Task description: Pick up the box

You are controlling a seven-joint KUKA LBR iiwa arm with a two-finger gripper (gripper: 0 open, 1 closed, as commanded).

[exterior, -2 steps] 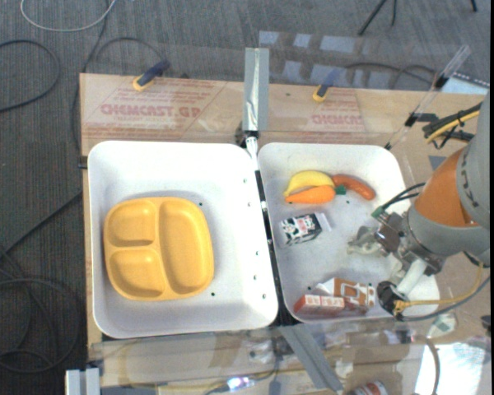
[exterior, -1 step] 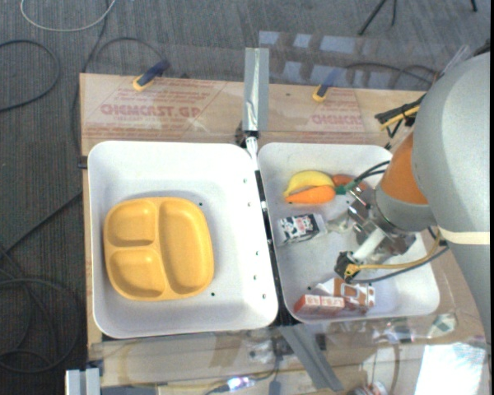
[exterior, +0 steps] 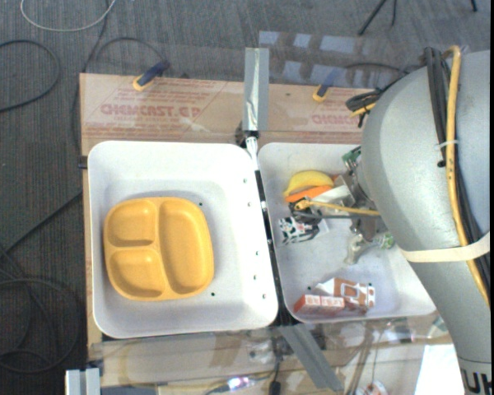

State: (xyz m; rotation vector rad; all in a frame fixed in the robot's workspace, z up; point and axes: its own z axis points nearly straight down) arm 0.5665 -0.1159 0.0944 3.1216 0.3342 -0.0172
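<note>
The box (exterior: 337,296), red-brown with white markings, lies flat near the front edge of the right bin (exterior: 272,245). My gripper (exterior: 361,230) hangs over the middle right of that bin, behind the box and apart from it. The large grey arm covers most of it. Nothing shows between its fingers.
A yellow banana-like piece (exterior: 306,178) and an orange piece (exterior: 309,192) lie at the back of the right bin. A small black-and-white object (exterior: 300,227) sits left of the gripper. The left bin (exterior: 99,303) holds a yellow divided plate (exterior: 158,247).
</note>
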